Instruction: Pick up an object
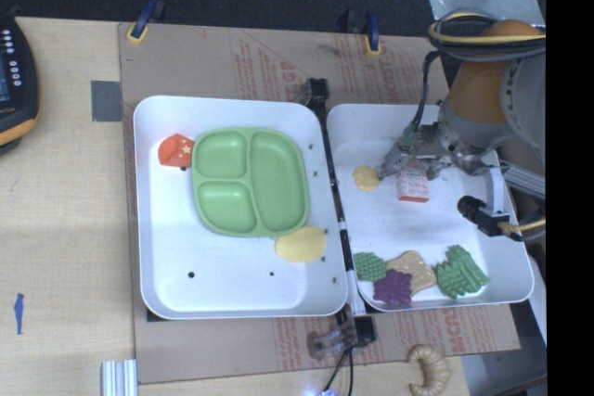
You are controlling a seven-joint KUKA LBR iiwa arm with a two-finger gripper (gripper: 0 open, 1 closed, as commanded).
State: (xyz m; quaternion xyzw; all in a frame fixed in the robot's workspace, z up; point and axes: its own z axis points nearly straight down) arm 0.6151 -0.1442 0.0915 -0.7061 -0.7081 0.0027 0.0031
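Right bin (520,287): the grey arm's two-finger gripper (415,164) is hovering low over a small white-and-red packet (413,186), a pale yellow lump (366,177) lying just beside; whether it is parted or closed cannot be told, and nothing is showing in its grasp. Step in hand appears to be the approach; the next move is calling for a centred descent and a firm close.
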